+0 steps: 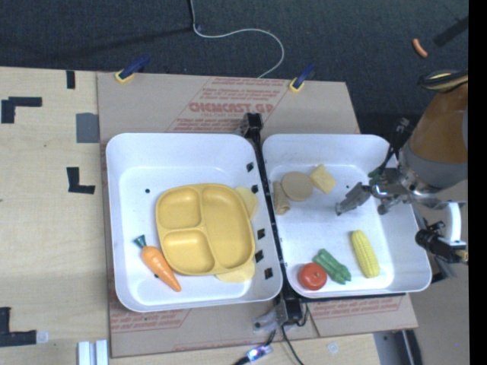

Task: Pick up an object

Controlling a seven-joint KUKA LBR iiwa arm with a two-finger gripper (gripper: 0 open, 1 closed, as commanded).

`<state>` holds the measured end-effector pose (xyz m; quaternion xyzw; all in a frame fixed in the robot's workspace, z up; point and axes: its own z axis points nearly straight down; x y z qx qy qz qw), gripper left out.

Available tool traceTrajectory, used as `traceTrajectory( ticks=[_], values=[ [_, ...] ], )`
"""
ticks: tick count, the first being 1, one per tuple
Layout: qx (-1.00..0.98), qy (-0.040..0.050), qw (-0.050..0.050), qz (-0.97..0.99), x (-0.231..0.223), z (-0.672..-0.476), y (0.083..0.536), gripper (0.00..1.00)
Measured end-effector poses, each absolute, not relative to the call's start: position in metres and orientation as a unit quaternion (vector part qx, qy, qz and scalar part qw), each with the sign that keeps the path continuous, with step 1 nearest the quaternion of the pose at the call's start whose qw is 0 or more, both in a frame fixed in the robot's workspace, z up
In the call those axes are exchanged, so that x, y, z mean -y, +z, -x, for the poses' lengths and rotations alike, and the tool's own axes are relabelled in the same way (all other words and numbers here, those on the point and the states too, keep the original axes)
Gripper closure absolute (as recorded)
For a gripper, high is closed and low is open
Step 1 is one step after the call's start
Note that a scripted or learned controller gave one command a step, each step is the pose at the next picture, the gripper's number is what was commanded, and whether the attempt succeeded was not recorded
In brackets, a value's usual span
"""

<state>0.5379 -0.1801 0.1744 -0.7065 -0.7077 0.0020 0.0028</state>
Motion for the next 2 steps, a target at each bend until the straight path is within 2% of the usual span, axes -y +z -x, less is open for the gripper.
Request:
traceTrajectory(
  ticks=[1, 2],
  values=[
    [0.707, 0.0023, 0.003, 0.707, 0.182, -0.534, 0.110, 0.00],
    [0.708, 0.0009, 0.000, 0.706, 0.181, -0.534, 0.083, 0.00]
  ],
)
